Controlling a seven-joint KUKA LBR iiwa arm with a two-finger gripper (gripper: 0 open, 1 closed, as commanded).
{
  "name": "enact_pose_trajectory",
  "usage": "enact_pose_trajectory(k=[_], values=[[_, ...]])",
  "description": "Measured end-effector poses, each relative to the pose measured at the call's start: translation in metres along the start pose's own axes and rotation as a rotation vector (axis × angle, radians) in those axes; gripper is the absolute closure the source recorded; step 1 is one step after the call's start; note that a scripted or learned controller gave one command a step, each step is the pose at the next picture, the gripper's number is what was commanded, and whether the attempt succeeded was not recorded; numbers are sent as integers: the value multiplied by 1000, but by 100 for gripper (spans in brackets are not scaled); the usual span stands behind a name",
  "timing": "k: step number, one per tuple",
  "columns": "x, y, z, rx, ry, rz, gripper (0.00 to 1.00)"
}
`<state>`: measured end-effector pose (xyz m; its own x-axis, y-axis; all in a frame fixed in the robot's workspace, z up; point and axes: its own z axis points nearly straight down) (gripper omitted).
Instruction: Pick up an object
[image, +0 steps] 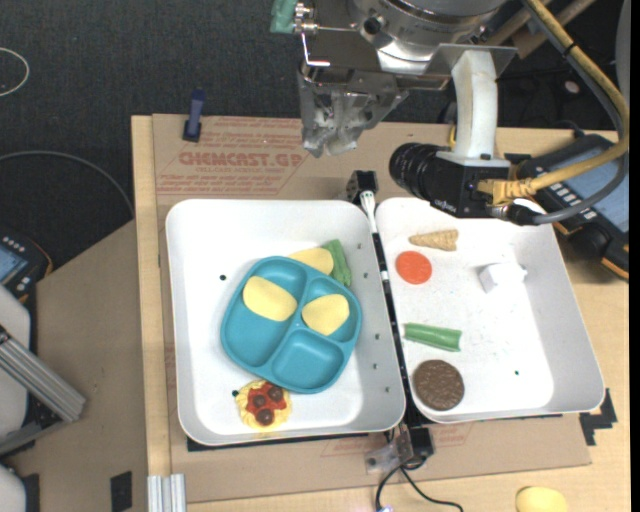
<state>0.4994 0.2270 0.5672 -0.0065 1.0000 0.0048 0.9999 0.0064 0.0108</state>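
1. The gripper (328, 125) hangs above the far edge of the worktop (240, 160), beyond the back rim of the left bin (190, 300); whether it is released or clenched I cannot tell, and nothing shows in its grasp.
2. Every candidate lies nearer the camera than the gripper. Closest are the yellow piece (312, 260) and the green bean (340, 262), touching each other at the back edge of the blue tray (290, 355).
3. The bean's long axis runs roughly front to back, slightly slanted.
4. In the right bin (560, 330) sit an orange disc (414, 267), a tan cone (436, 239), a white block (488, 277), a second green pod (432, 336) lying crosswise, and a brown disc (439, 384).
5. My judgement: the move must come forward and down.
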Motion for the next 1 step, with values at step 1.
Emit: enact_pose_trajectory(k=[1], values=[[1, 0, -10, -3, 1, -1, 100]])
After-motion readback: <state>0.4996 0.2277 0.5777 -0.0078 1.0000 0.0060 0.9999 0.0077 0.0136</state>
